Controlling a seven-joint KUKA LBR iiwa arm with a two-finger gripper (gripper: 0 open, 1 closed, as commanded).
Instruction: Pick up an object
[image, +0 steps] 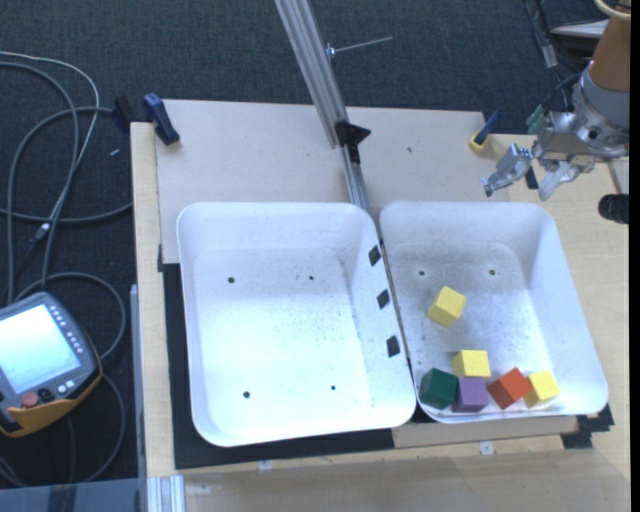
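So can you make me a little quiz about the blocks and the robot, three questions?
1. True or false: the green block lies in the left bin.
2. How many yellow blocks are in the right bin?
3. Which block sits apart from the others? A) the purple block B) the red block C) a yellow block

Key:
1. False, it lies in the right bin.
2. Three.
3. C. It lies alone nearer the bin's middle, while the rest bunch along the near edge. The gripper hangs above the far rim with its fingers apart, holding nothing.
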